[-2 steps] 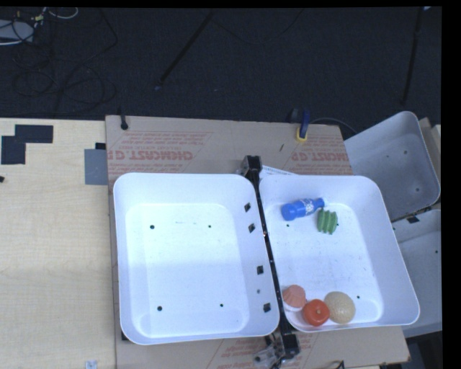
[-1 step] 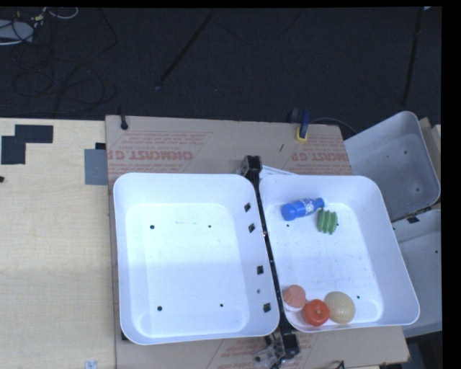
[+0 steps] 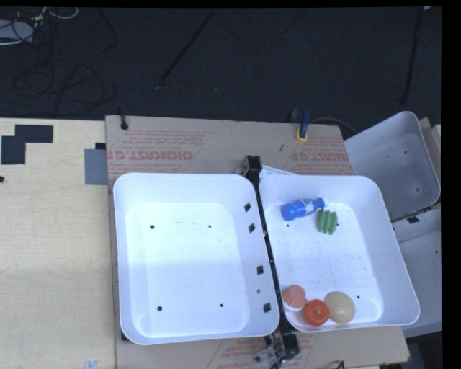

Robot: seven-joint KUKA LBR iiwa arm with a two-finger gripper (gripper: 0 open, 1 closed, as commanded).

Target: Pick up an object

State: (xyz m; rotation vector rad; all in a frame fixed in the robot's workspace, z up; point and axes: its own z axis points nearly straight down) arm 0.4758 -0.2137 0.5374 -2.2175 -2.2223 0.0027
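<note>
Waiting to pick: nothing is grasped yet.
Next, descend on the blue bottle (image 3: 302,208) in the right bin (image 3: 389,238); end effector state: cannot tell.

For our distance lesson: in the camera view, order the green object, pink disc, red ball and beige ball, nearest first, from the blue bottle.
1. Green object, beside the blue bottle, top of right bin.
2. Pink disc, bottom left.
3. Red ball and beige ball, bottom edge: too close to call.

A lab: paired white bins (image 3: 144,189) (cables (image 3: 43,14) behind).
</note>
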